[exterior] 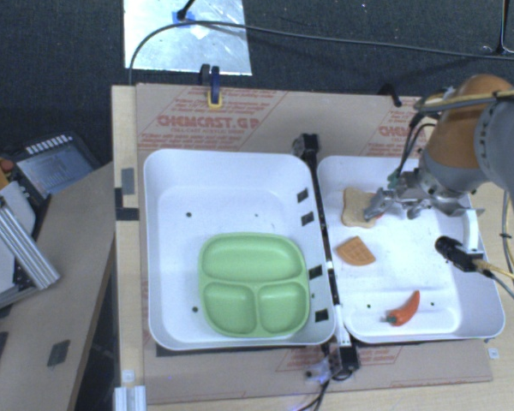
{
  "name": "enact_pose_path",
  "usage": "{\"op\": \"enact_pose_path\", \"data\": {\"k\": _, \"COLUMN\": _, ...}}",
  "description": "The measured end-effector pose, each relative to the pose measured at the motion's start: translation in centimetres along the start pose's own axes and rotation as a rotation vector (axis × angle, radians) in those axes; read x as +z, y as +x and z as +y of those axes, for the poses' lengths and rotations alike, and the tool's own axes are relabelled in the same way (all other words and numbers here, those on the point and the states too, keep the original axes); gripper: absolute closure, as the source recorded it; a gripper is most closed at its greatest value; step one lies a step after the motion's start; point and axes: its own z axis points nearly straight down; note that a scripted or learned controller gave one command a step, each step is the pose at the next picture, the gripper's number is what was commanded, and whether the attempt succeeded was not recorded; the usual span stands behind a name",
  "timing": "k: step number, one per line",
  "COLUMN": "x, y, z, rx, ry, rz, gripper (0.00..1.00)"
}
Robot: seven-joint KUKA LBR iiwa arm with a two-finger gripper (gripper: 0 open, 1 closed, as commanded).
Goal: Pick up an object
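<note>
In the right bin (pixel 471 315) lie three things. A tan bread-like slice (pixel 355 204) rests near the bin's far left corner. An orange ridged cracker-like piece (pixel 355 251) lies just in front of it, and a red-orange chili pepper (pixel 403 308) lies near the front wall. My gripper (pixel 377 208) reaches in from the right and is down low at the right edge of the tan slice, partly covering it. Nothing is seen lifted off the bin floor.
The left bin (pixel 167 229) holds a green divided plate (pixel 253 282) in its front half. A black divider strip (pixel 319 229) runs between the bins. The arm's grey and orange body (pixel 475 139) hangs over the right bin's far right corner.
</note>
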Motion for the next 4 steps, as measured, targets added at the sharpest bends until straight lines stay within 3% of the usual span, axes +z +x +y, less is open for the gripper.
{"op": "enact_pose_path", "data": {"k": 1, "x": -1.5, "y": 0.0, "z": 0.2, "rx": -0.001, "ry": -0.007, "rz": -0.002, "gripper": 1.0}}
{"op": "enact_pose_path", "data": {"k": 3, "x": -14.1, "y": 0.0, "z": 1.1, "rx": -0.004, "ry": -0.012, "rz": -0.003, "gripper": 1.0}}
{"op": "enact_pose_path", "data": {"k": 4, "x": -17.9, "y": -0.1, "z": 1.3, "rx": -0.004, "ry": -0.009, "rz": -0.002, "gripper": 1.0}}
